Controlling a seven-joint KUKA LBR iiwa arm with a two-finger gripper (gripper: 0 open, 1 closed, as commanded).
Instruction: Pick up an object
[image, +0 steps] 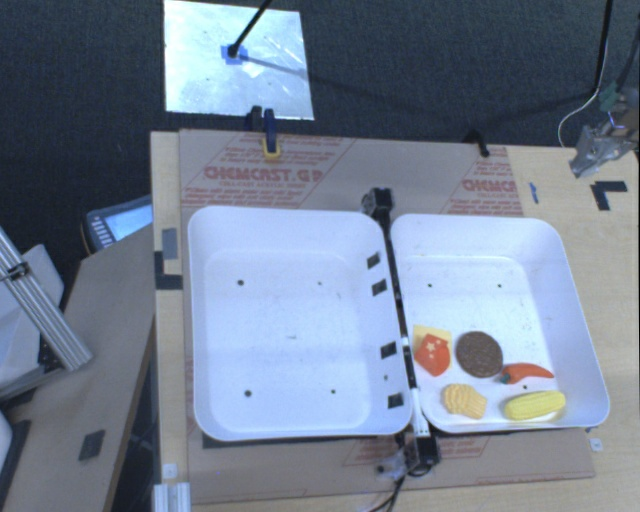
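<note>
- Gripper (600, 150) state first: what I take for it is a small grey metal shape at the far right of the view, over the bare bench; it is too small and blurred to tell whether it is spread or closed, and nothing can be seen held in it.
- It hangs well apart from both bins, touching none of the objects.
- Candidates all lie in the near part of the right bin (560, 250): a yellow and red wedge (432, 350), a brown disc (479, 353), a red pepper (527, 372), a ridged yellow piece (464, 401) and a yellow corn cob (534, 404).
- Wedge and disc sit just beside each other; the pepper lies just beside the disc and above the corn cob.
- My judgement: the step in hand is the approach, with no pick begun.
- Best target is probably the corn cob or the ridged yellow piece, since each has some free floor around it.
- Come straight down, closing across the cob's short width, and stay off the bin's near wall.
- Crowding is the risk: a descent between disc and pepper may nudge both.
</note>
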